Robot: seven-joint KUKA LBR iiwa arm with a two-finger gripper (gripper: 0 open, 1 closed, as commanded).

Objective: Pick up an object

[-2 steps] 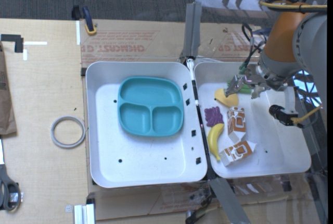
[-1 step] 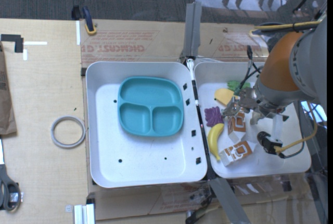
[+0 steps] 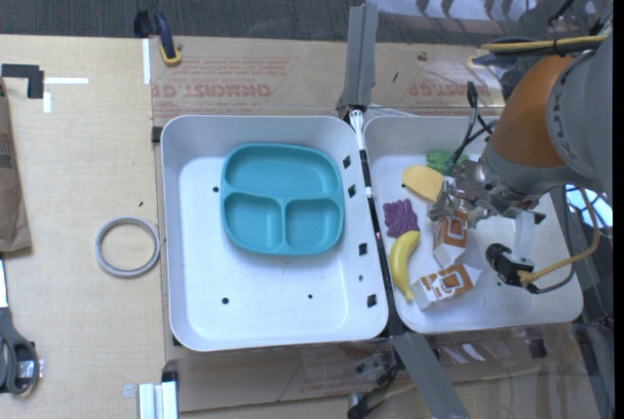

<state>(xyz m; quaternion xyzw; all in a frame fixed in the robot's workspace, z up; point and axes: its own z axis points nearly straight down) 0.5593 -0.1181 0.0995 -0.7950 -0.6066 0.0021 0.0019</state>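
A: Camera view, quick pass. Where's the arm?

B: Arm (image 3: 546, 130) comes in from the right, grey with the orange band, bent down over the right bin (image 3: 556, 305). Tool (image 3: 456, 212) sits low in that bin, roughly over the middle of its contents.

A: Tool open or closed? Holding anything?

B: Can't tell. The wrist and cabling cover it, and a brown-and-white item (image 3: 452, 232) lies right under it; whether that is gripped is not readable.

A: Okay. Objects in the right bin?

B: Yellow banana (image 3: 403, 256) near the bin's left wall, lying roughly lengthwise. Purple grapes (image 3: 399, 215) just above it. A yellow rounded piece (image 3: 423, 181) above the grapes, close to the tool. A green item (image 3: 441, 159) at the far side, partly hidden by the arm. A brown-and-white carton (image 3: 445, 285) toward the near edge, just beside the banana's lower end.

A: Left bin?

B: Left bin (image 3: 195, 310) holds a teal divided plate (image 3: 283, 199), three compartments, flat, toward the far half of the bin.

A: Anything on the table?

B: Table (image 3: 78, 173) left of the bins has a grey tape ring (image 3: 128, 246), well apart from the bins. Scissors (image 3: 15, 359) at the lower left edge, brown paper bag (image 3: 12, 183) at the left edge, cut off by the frame.
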